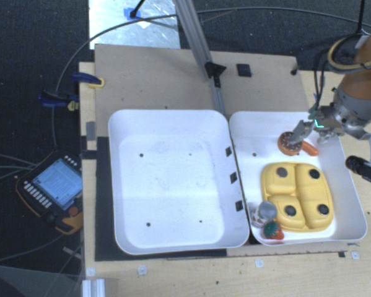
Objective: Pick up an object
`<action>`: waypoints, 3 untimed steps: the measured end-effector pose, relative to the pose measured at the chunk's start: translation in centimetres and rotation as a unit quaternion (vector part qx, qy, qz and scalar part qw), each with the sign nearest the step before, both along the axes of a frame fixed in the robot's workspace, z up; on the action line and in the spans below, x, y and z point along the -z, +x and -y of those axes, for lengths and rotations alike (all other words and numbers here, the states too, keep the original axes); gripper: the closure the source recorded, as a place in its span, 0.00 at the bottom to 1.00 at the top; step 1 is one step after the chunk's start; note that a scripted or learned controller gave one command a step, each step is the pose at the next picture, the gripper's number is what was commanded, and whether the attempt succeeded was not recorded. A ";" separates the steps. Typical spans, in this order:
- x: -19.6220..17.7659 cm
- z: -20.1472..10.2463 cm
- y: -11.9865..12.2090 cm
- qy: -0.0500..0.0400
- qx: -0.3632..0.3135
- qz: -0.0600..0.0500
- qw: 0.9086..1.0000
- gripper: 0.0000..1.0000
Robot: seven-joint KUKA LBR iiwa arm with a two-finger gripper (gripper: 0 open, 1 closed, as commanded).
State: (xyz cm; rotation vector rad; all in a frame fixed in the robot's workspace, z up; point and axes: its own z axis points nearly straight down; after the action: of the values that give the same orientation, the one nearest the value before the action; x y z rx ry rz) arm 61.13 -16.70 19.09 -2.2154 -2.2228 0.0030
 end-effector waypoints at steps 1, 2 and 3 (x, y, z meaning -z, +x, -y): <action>-0.3 0.0 0.2 -0.001 0.000 0.003 1.000 0.00; 4.2 0.5 -0.4 -0.001 0.001 0.002 1.000 0.00; 10.0 0.4 0.4 -0.001 -0.001 0.004 1.000 0.00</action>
State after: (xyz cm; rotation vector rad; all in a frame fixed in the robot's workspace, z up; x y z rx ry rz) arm 61.53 -17.05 9.06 -2.2192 -2.2294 -0.0038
